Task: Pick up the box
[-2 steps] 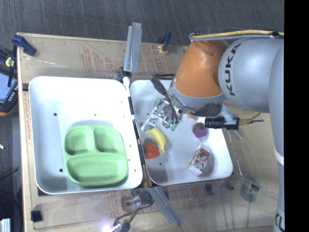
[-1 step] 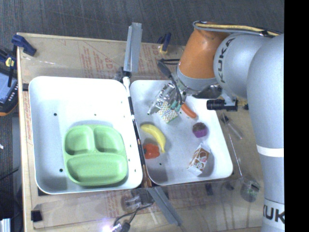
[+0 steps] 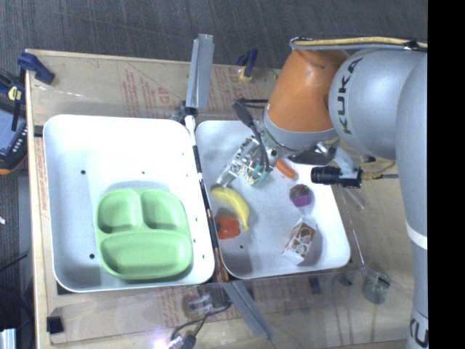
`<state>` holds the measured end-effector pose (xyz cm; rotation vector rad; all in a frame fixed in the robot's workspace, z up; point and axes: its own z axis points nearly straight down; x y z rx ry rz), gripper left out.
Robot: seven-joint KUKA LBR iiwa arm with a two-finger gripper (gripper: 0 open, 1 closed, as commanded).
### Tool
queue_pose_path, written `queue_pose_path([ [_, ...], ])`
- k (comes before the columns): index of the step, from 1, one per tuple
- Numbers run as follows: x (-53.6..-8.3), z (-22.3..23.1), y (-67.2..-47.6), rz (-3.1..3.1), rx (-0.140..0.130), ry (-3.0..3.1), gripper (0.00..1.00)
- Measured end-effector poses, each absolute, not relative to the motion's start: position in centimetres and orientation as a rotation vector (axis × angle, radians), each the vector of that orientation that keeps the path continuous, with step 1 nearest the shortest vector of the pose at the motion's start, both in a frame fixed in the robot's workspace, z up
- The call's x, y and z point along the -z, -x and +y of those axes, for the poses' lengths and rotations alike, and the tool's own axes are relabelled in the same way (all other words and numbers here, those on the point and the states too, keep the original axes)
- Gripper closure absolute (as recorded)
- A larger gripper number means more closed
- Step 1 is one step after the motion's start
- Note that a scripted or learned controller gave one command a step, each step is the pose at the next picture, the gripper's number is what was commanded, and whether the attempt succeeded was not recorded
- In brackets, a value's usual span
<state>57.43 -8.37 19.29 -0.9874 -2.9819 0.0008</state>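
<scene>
The pincer [image 3: 247, 164] hangs low in the right white bin [image 3: 330, 264], near its back-left part. How far open it is cannot be told, and nothing seems to sit in it. The small brown and white paper box [image 3: 301, 241] lies well off toward the bin's front-right corner, tipped on its side, untouched. The yellow banana [image 3: 232, 203] and red fruit [image 3: 227, 227] lie just in front of the pincer, the purple ball [image 3: 301, 195] off to its side.
</scene>
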Motion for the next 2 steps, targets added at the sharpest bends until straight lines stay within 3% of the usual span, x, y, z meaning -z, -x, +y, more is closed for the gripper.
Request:
queue_pose_path([
  [1,-19.2,-6.0,-61.9,-2.818,0.0,1.391,1.0],
  [2,-18.8,-15.4,-61.9,-2.967,-0.001,1.043,1.0],
])
